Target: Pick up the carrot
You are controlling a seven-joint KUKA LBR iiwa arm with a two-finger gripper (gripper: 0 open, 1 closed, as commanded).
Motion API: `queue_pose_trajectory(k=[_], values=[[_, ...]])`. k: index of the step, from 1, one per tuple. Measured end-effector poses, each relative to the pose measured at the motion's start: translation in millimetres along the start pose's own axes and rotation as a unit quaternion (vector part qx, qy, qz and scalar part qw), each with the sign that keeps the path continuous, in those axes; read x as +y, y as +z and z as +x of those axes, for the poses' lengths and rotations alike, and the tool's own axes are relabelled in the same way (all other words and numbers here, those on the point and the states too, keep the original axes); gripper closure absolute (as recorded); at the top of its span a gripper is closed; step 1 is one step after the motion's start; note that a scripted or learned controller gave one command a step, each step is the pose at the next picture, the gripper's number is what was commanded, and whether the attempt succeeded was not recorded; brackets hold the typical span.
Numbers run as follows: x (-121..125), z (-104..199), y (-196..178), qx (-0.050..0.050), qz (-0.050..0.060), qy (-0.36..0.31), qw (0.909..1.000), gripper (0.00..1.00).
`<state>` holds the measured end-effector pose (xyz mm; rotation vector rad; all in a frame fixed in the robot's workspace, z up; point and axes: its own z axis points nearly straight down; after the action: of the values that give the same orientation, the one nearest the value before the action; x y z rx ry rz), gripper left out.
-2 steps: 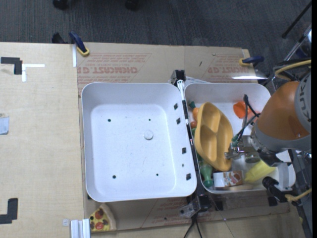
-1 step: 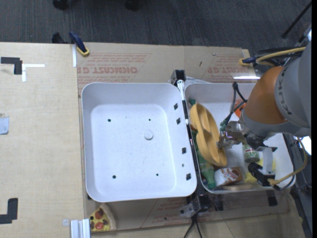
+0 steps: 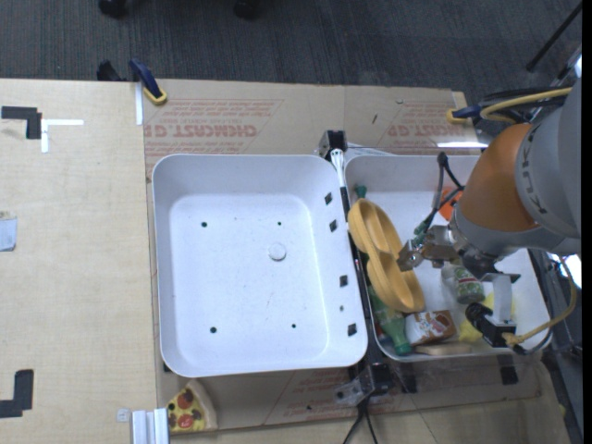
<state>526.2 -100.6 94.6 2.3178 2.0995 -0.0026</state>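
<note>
Entry: carrot pick, right bin [image 3: 416, 168].

My gripper [image 3: 413, 256] hung low over the right bin, hard against the edge of the yellow plate [image 3: 381, 248] that stood tilted by the bin's left wall. Open or closed: could not tell, as the wrist hid the tip.

Carrot [image 3: 447, 199]: I took the small orange sliver beside my orange band to be it, though not with certainty. It lay near, at about 1 o'clock from the gripper, toward the bin's far wall. Most of it was under my arm, so its long axis was unreadable.

Judgement: nothing was held. The next move would call for backing off toward 1 o'clock, clear of the plate. The left bin [image 3: 166, 248] was irrelevant.
</note>
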Motion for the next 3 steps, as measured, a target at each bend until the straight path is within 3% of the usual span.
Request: queue_pose_trajectory(k=[1,2,3], values=[[25,78,-97,0.003,0.006,0.16,0.9872,0.0],[68,18,-96,0.002,0.007,0.259,0.9659,0.0],[112,-15,3,0.003,0.005,0.204,0.9789,0.0]])
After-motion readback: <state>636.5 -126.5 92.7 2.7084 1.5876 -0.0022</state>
